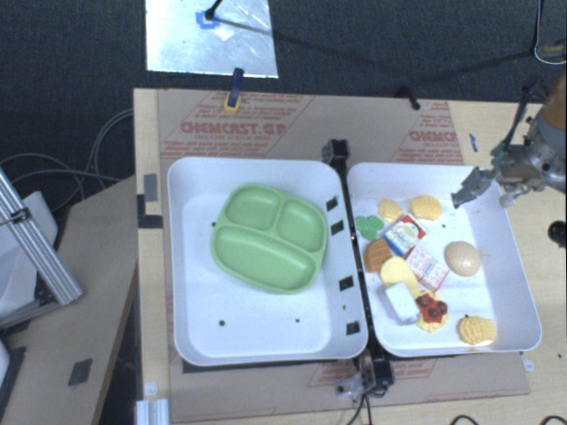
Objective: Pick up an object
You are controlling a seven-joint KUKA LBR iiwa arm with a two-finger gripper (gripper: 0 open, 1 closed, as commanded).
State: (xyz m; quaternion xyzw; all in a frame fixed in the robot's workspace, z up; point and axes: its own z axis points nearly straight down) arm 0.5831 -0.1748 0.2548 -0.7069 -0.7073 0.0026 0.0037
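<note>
Jaws' spacing is showing too poorly to tell; the gripper [483, 187] is hovering over the right bin [523, 282]. Toy egg [462, 258] is looking light, smooth, slippery; pinching across its middle suits.

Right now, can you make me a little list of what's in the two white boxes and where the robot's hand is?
left bin: holds a green divided plate
right bin: holds a pile of toy food
toy food seen: beige egg, yellow corn, red and white packet, brown cookie, green piece
hand: above the right bin's far right corner
hand holding something: nothing seen between its fingers
egg and corn: apart from the main pile, nearer the right wall
</note>
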